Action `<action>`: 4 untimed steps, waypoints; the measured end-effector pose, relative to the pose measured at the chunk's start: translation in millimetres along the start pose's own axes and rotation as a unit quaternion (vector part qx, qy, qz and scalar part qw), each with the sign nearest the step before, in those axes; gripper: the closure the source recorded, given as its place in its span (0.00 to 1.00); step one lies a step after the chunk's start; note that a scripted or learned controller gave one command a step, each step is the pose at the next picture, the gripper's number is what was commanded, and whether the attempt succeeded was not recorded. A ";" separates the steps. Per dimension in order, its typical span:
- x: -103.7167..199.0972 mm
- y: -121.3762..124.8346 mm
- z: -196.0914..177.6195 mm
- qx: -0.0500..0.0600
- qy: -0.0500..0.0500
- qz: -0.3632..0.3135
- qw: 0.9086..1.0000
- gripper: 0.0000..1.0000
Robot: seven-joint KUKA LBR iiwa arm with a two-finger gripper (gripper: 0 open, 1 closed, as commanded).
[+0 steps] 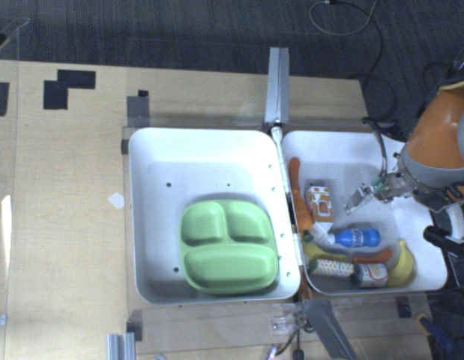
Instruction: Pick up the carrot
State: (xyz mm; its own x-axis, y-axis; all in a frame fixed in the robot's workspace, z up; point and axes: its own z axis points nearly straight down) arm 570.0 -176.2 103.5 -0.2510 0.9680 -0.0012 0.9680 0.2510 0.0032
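Two white bins sit side by side on the counter; the left bin point(145, 223) holds a green divided plate point(228, 246), and the right bin point(344, 145) holds the carrot point(298, 195), lying lengthwise against its left wall. The end effector point(364, 195) hovers to the carrot's right, apart from it, carrying nothing. A good grasp probably means shifting left and closing across the carrot's width. Whether its fingers are spread is too small to tell, and the carrot's lower end is lost among the packets.

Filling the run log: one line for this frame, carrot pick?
stage: approach | gripper: over right bin, nothing between its fingers | carrot: along bin's left wall, untouched | left bin: green divided plate
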 end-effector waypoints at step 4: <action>-31.1 28.9 14.1 -0.004 -0.004 -0.307 0.952 1.00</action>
State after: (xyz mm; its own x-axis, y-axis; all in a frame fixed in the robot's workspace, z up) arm 605.8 -199.0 89.5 -0.7695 0.6386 -0.0120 0.6385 0.7696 0.0069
